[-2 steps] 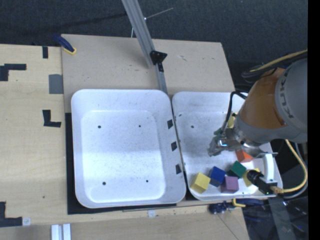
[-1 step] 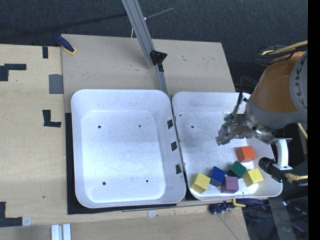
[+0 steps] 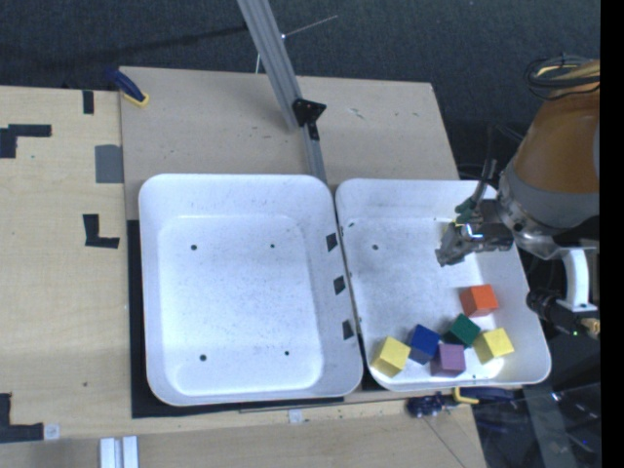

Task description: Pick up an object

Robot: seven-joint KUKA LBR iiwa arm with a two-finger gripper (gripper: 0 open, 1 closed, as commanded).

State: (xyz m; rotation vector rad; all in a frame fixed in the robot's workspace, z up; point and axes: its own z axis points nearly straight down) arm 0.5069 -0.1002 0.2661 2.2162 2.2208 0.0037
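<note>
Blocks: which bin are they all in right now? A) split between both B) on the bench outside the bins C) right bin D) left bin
C. The orange block, green block, blue block, purple block and both yellow blocks all sit clustered at the near end of the right bin.

One fixed overhead camera looks down slantwise on both bins (image 3: 336, 261).

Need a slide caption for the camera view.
Gripper above right bin; six coloured blocks clustered at its near edge, orange block closest.
</note>
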